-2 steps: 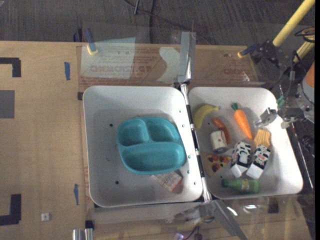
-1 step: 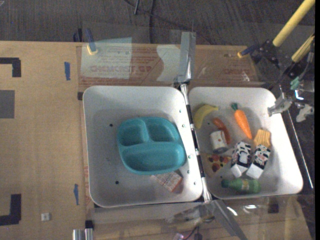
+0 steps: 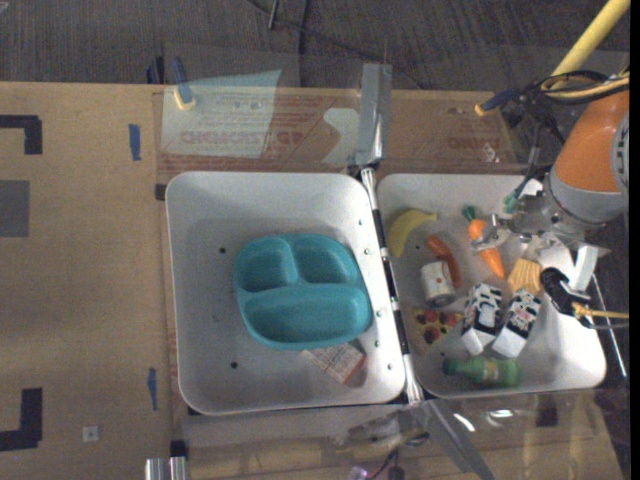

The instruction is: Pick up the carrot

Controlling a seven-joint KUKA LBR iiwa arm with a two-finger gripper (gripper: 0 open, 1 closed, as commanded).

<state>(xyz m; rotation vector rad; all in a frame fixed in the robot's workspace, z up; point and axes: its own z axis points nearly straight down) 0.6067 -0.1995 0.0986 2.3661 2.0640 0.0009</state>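
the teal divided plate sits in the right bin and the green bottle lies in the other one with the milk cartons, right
Not quite. The camera view shows the teal divided plastic plate in the left white bin, not the right. The green bottle does lie in the other bin, the right white bin, with the two black-and-white milk cartons.

The bench (image 3: 80,298) looked like matt, pale wood or board, with strips of dull black and blue tape. Both bins, the left bin (image 3: 200,218) and the right bin (image 3: 580,363), seemed smooth white plastic with a soft sheen. The divided plate (image 3: 300,290) was smooth teal plastic, faintly glossy. A clear plastic sheet (image 3: 240,118) lay shiny over printed card. The carrot (image 3: 490,258) and banana (image 3: 408,230) looked like smooth moulded plastic, the green bottle (image 3: 485,371) glossy, the two milk cartons (image 3: 500,320) printed card or plastic. The arm's orange band (image 3: 595,153) was smooth and slightly glossy.
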